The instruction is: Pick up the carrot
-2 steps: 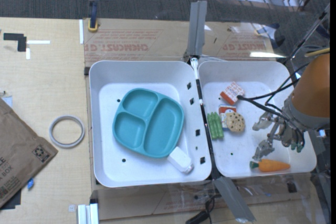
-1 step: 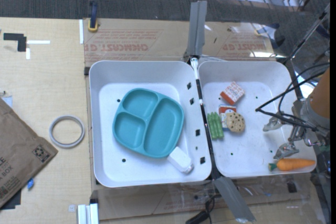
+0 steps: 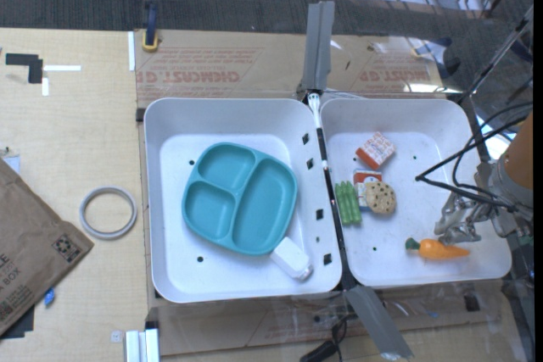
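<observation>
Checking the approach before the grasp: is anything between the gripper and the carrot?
Nothing visible. The gripper hangs just above the carrot near the front right of the right bin. The cookie and green beans lie off to the left.

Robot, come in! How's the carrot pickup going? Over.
Gripper low in the right bin, just above the carrot. Carrot lying on the bin floor near the front wall, not lifted. Cookie and other toy food off to the side, nothing blocking.
</observation>
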